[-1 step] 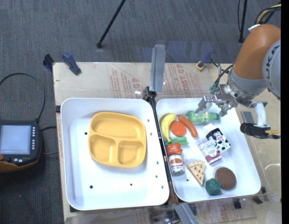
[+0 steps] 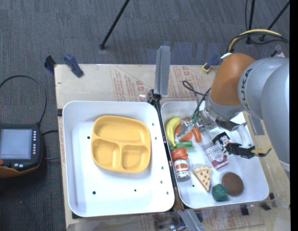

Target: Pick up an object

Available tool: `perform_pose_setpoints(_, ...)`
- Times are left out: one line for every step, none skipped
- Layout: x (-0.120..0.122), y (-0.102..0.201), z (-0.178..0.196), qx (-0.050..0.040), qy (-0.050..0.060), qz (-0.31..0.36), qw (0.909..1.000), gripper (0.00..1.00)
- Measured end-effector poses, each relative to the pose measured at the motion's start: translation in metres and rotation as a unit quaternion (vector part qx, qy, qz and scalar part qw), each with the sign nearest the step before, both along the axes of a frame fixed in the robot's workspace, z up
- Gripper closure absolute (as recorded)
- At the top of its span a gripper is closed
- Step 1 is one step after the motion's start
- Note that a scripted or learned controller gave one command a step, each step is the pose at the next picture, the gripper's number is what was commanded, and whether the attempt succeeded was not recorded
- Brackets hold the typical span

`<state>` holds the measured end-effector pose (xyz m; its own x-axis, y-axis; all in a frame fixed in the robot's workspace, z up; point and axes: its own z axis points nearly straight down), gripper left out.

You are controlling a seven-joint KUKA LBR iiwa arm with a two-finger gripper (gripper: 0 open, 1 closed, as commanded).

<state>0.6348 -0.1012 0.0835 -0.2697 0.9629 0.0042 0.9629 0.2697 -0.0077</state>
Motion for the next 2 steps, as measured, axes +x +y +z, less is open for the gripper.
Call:
perform_pose_setpoints(-0.001, -0.001, 0.006, 0.0011, 0.003, -0.003, 1.0000, 1.00)
perform_pose_setpoints(0.011, 0.054, 0.107, -0.0006, -0.007, 0.029, 0.9996, 1.00)
